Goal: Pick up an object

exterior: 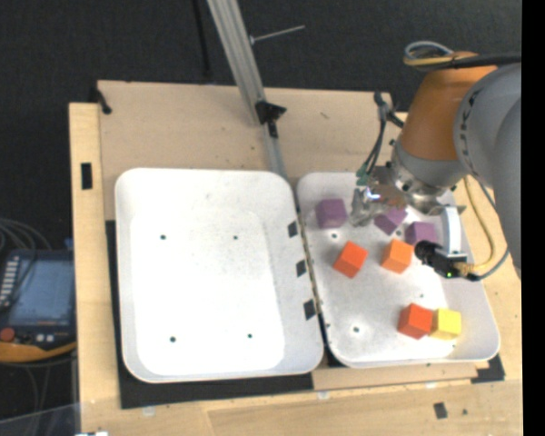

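Wooden surface [191, 134] with two white bins, left bin [209, 271], right bin [381, 334] with purple cubes [331, 213], orange cubes [350, 260], a yellow cube [448, 322], grey arm [454, 116] with orange band, claw [374, 198] low among purple cubes

Gripper [371, 205] tips too small and dark to read, finger state unclear. Arm [454, 116] cut off at right edge. Purple block [391, 218] just under the wrist is partly hidden by it; another purple block [424, 232] right of the gripper is half covered by the white bracket [451, 230]. Pole [241, 62] runs off top edge.
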